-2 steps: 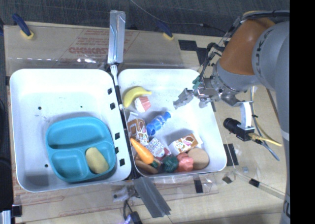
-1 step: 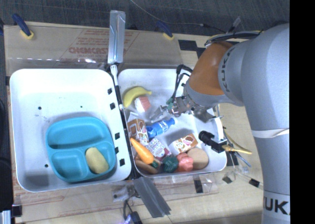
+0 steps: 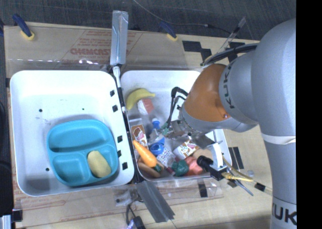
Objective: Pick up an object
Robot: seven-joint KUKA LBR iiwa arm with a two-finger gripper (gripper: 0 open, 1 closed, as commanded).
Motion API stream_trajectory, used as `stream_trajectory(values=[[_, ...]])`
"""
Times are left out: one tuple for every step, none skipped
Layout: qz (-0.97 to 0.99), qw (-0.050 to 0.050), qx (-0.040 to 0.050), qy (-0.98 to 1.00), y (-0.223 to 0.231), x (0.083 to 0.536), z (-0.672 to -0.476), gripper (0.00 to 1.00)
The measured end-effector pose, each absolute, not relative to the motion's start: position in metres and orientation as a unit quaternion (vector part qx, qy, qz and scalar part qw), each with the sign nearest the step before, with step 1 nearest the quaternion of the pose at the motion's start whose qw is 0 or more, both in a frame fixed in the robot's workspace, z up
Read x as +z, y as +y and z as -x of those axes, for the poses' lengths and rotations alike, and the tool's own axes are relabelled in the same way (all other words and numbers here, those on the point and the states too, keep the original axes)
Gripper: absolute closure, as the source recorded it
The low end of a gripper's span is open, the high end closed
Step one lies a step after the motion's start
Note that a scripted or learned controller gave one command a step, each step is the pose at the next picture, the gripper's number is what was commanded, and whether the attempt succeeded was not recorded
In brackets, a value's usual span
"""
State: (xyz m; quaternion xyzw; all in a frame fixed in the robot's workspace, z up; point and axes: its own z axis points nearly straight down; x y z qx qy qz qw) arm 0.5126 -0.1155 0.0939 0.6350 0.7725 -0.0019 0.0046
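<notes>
The brown bench [image 3: 60,47] runs across the whole scene, and over its right side we see the grey arm [image 3: 261,87] with its orange band, reaching in and bending down toward the bins. The left bin [image 3: 30,102] and the right bin [image 3: 166,79] sit side by side, their inner walls touching. In the left bin lies a blue divided tray [image 3: 75,140], near the front, and in its front right compartment rests a yellow oval fruit [image 3: 99,164]. The right bin holds the clutter that could be picked. A banana [image 3: 138,96] lies near the back left corner, apart from the rest. A carrot [image 3: 145,153] lies at a slant along the left wall toward the front. A reddish toy [image 3: 193,165] rests near the front wall with a small green toy [image 3: 179,167] just beside it on its left, and printed packets [image 3: 187,148] and a blue piece [image 3: 157,147] are crowded between them and the carrot. The gripper [image 3: 173,131] is low in the middle of the right bin, right over this crowded patch and close to the blue piece. The wrist hides much of it, so we cannot tell how wide it stands or whether it grips anything.
</notes>
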Motion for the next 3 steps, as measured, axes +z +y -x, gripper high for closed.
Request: stream_trajectory(values=[[-0.632,0.002,-0.0006,0.775,-0.113,0.103,-0.513,1.0],[-0.558,0.0,-0.0002,0.83,-0.13,0.123,-0.532,1.0],[-0.578,0.002,0.0021,0.816,-0.07,0.195,-0.614,1.0]])
